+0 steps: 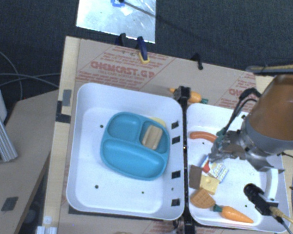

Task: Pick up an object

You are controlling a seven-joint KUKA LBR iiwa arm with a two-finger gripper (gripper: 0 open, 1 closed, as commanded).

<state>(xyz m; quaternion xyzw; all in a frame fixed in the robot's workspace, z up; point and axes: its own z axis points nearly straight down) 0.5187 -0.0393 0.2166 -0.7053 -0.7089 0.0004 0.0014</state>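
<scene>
Camera view showed the bench [122,63] from above, with two shallow white bins side by side. At the left, the left bin [91,132] held a blue divided plate [134,145] near its middle, and a tan block of toy food [152,136] sat in the plate's far right compartment, with something pale yellow just behind it.

Past the dividing wall, the right bin [207,118] carried the loose items. A red sausage [203,135] lay toward its far side. Nearer the camera sat a dark brown piece [195,176], a yellow cheese wedge [208,183] touching it, a brown cookie-like piece [202,198] just beside those, and an orange carrot [236,214] at the near right. A small blue-and-white patterned piece [218,171] lay just above the cheese.

The end effector [219,153] hung over the right bin, directly above that patterned piece, reaching in from the right. Whether its jaws were wide or narrow could not be told, and nothing was visibly held between them.

The step in hand looked like the descent onto a target. The next move would call for settling over one item without catching the crowded neighbours.
</scene>
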